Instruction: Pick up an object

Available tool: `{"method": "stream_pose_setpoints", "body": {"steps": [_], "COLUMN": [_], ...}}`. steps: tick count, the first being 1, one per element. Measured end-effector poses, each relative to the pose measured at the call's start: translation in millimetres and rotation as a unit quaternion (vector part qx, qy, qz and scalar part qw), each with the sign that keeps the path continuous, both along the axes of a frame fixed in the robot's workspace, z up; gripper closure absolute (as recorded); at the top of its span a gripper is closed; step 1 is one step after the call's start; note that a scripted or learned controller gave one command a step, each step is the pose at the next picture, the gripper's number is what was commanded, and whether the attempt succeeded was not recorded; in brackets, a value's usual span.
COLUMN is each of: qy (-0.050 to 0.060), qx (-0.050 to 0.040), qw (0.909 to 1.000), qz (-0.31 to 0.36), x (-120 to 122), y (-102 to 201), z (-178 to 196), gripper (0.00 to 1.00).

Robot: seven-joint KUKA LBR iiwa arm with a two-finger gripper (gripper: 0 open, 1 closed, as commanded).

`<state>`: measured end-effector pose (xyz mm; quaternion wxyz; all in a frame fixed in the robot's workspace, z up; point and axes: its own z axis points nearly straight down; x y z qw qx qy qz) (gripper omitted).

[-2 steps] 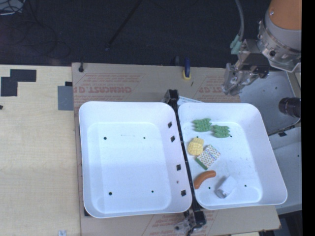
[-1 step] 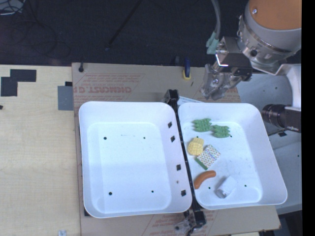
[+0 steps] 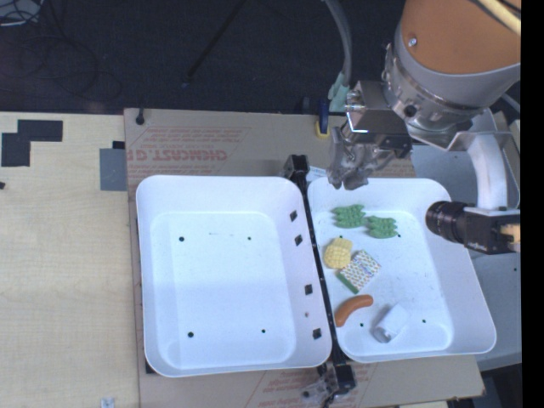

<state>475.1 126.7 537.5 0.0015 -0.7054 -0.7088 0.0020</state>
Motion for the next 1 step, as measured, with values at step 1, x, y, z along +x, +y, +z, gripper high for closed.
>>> {"method": "stream_pose_setpoints", "body": {"steps": [1], "qy": [0.003], "qx": [-0.0015], "qw": [1.0000], "qz": [-0.003], "x": [0.2], "y": [-25.4], "z": [-85.6], "gripper": [1.00]}}
